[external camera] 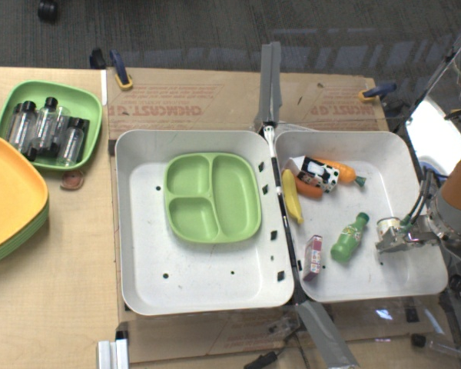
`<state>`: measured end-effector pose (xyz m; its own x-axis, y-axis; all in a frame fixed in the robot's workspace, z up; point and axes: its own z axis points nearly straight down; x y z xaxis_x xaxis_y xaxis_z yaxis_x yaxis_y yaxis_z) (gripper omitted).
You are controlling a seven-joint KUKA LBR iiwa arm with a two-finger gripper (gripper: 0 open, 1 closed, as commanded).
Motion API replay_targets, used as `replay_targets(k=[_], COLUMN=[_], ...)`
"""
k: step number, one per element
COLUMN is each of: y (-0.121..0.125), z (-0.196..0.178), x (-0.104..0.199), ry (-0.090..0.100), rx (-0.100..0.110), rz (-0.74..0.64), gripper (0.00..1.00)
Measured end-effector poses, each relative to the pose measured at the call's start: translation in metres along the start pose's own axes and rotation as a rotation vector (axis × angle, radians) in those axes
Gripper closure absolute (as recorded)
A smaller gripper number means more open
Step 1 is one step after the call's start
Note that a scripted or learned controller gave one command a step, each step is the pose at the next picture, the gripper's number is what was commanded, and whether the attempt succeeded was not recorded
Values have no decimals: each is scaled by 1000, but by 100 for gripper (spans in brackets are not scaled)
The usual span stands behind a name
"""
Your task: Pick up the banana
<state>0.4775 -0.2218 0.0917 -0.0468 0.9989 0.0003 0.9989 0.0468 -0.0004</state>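
Observation:
The yellow banana lies lengthwise along the left wall of the right bin, close to the divider. My gripper hangs low over the right side of that bin, well to the right of the banana and just right of a green bottle. Nothing shows between its fingers.
Behind the banana lie a carrot and a black-and-white toy. A small pink packet sits near the right bin's front left. The left bin holds a green divided plate. Orange plates and a green tray of vials stand at the far left.

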Motion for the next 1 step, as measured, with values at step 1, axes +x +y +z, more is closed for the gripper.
replay_targets(k=[1], y=[0], z=[0], x=[0], ry=[0], rx=[0], rz=[-12], gripper=[100])
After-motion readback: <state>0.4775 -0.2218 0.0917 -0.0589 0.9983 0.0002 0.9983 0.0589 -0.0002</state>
